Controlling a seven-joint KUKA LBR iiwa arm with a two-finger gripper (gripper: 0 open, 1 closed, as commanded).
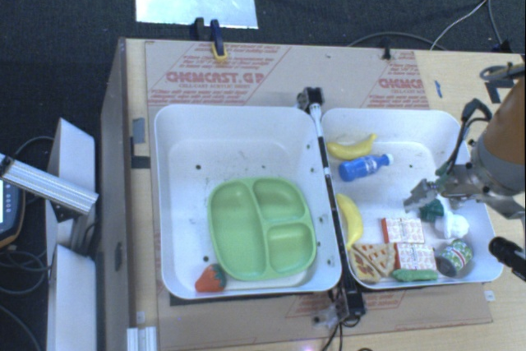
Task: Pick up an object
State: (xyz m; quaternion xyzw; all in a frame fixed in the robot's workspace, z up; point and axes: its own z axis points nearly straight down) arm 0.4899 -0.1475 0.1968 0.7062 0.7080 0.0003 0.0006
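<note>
Left bin (177,201): green 3-compartment tray (263,228), strawberry (210,279) at front-left corner. Right bin (386,126): 2 bananas (352,147), blue bottle (364,167), waffle (371,260), red-white cartons (408,243), small jar (454,256). Step in hand, by judgement: approach/descent, no pick yet. Gripper (431,200) sits low in right bin, just beside a green-white item (442,216); aperture cannot be determined, nothing seen betw. fingers. Next move requires centring over the item, then closing and lifting.
</note>
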